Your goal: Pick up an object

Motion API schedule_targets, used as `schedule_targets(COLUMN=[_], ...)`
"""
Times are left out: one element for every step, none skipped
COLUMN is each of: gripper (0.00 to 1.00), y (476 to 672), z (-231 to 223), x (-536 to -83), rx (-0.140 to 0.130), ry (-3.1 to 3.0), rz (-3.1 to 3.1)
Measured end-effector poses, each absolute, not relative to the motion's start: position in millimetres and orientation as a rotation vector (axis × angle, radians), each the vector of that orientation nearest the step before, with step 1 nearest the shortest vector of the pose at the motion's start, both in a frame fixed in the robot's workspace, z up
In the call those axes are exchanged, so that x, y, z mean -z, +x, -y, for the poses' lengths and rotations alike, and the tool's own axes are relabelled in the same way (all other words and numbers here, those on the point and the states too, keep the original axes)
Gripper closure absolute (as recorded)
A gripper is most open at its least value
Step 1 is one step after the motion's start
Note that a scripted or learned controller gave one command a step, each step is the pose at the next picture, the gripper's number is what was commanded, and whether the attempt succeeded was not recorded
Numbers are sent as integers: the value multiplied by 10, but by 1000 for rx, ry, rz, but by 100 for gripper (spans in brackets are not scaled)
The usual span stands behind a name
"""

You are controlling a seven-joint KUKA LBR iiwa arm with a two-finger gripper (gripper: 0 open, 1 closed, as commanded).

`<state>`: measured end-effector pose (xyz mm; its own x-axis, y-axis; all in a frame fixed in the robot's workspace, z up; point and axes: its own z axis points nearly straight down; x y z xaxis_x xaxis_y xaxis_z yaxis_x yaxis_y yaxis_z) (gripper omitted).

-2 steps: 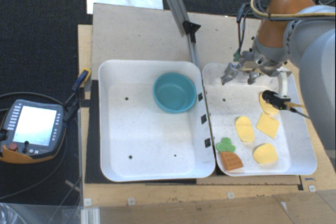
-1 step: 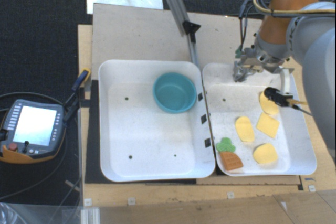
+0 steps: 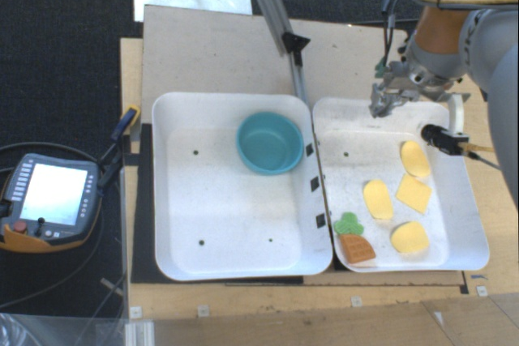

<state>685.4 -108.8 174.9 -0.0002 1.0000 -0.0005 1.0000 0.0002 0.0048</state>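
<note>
Teal bowl (image 3: 270, 142); white bins (image 3: 186, 255); 4 yellow pcs (image 3: 378, 199); orange carrot (image 3: 355, 248) w/ green top; orange band on arm (image 3: 454, 4).

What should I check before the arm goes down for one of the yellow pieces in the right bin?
1. Gripper over the right bin: ok, it hangs above the far edge.
2. Gripper lined up over a target: not ok, the yellow pieces lie nearer the camera, apart from it.
3. Pieces separated enough to pick singly: ok, four yellow pieces lie with gaps between them.
4. Carrot toy out of the way: ok, it sits in the near left corner of that bin.
5. Jaws open: cannot tell.
6. Bowl out of the path: ok, it is in the left bin.
</note>
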Motion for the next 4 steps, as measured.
schedule_targets(gripper=[100, 100, 100, 100], y=[6890, 6895, 6675, 6420], z=[1128, 1128, 698, 251], x=[-2191, -2391, -2485, -2568], rx=[-5, -3, -4, -4], ry=[2218, 2219, 2217, 2216], rz=[-2219, -2221, -2225, -2226])
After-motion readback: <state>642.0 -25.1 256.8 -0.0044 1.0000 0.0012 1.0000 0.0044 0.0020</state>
